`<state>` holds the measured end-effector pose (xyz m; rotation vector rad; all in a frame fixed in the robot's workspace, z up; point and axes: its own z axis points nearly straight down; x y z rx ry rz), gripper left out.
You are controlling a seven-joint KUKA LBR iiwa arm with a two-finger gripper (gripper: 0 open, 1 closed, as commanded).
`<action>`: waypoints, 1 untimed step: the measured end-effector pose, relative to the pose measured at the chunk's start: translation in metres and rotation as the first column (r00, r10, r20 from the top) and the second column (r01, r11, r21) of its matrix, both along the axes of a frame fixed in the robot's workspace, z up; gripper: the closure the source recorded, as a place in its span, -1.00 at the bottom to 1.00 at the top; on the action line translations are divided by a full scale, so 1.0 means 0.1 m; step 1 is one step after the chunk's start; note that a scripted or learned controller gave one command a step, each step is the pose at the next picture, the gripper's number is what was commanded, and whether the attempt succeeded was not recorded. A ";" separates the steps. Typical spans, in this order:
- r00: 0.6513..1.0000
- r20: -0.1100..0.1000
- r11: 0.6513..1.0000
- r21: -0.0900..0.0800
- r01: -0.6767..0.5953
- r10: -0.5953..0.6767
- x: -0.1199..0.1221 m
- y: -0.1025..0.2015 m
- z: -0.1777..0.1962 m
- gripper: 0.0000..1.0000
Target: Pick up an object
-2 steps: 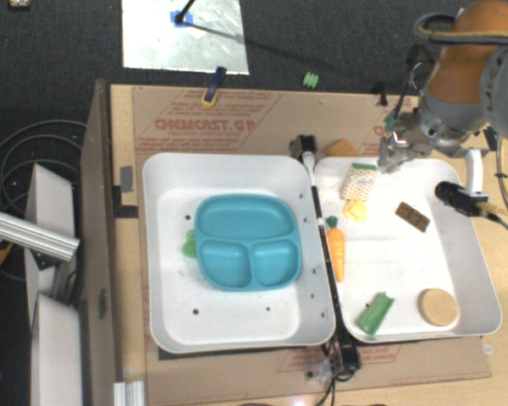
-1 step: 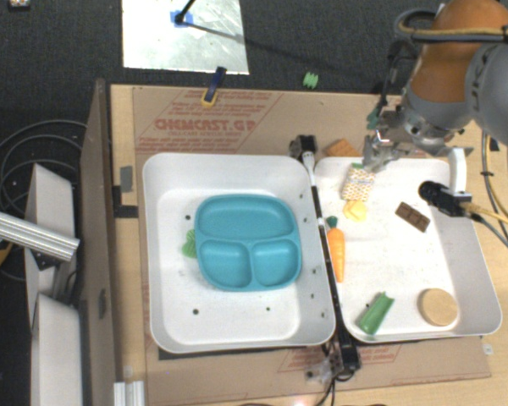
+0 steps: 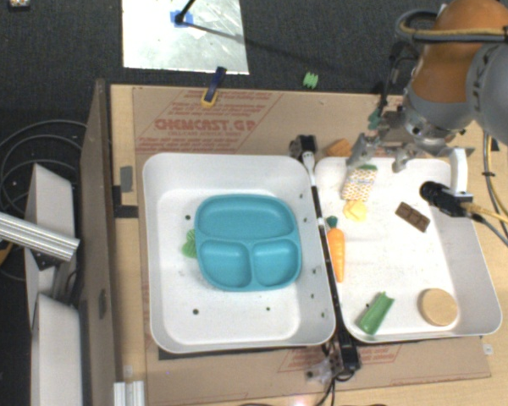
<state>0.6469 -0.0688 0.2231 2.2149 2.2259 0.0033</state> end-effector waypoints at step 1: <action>1.000 -0.001 1.000 -0.005 0.011 -0.011 0.07 -0.98 -0.39 -1.00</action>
